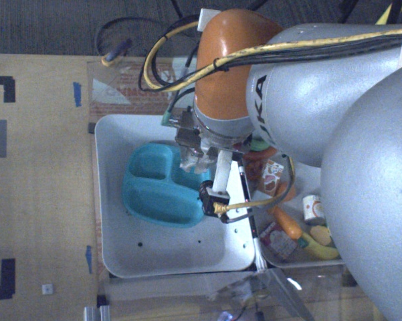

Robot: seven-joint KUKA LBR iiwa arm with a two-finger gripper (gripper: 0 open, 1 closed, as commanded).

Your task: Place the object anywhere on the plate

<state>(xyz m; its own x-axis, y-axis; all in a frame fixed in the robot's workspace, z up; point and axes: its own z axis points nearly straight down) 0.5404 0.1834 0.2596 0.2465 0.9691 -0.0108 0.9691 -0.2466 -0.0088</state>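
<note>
Hand (195, 160) over blue plate (162, 186).

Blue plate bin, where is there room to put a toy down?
Bare white floor lies between the blue plate and the left bin's near and left walls. The plate's compartments look bare too. The gripper crowds its right edge, and the right bin is packed with toy food.

Only readable text: "KUKA" lettering, partly seen ("KA" clear), dark on the grey arm (301, 105) just below the orange band (231, 59), approx 12 o'clock from frame ctr. Small package (273, 176) w/ red-white print in right bin (308, 263), approx 3 o'clock from ctr: print too small to read. No other legible labels, nos. or signs.
</note>
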